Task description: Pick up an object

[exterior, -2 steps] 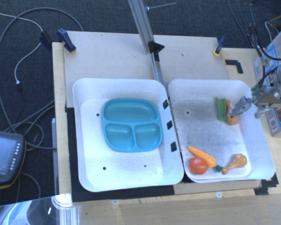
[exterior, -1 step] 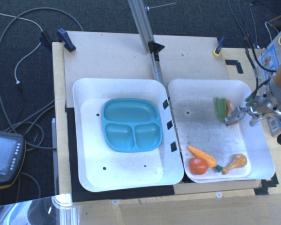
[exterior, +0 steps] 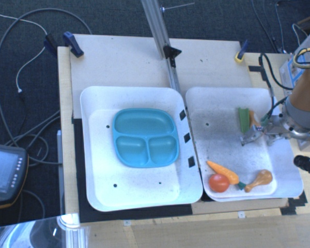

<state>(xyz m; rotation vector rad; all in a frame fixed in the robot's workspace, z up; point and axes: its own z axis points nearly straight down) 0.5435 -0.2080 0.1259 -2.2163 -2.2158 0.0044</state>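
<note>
In the right bin [exterior: 217,105] a green block [exterior: 244,119] lies near the middle right, with a small orange piece [exterior: 252,119] against its right side. My gripper [exterior: 252,134] hangs just below and right of the green block, close to it. Whether they touch I cannot make out. Along the bin's front lie an orange carrot [exterior: 221,169], a red tomato [exterior: 219,183] and a tan drumstick [exterior: 260,179].
The left bin [exterior: 101,190] holds a blue divided plate [exterior: 145,137]. A metal pole [exterior: 160,25] slants down to the seam between the bins. The grey arm [exterior: 300,105] and its cables come in over the right bin's right edge. A tablet [exterior: 5,174] sits at far left.
</note>
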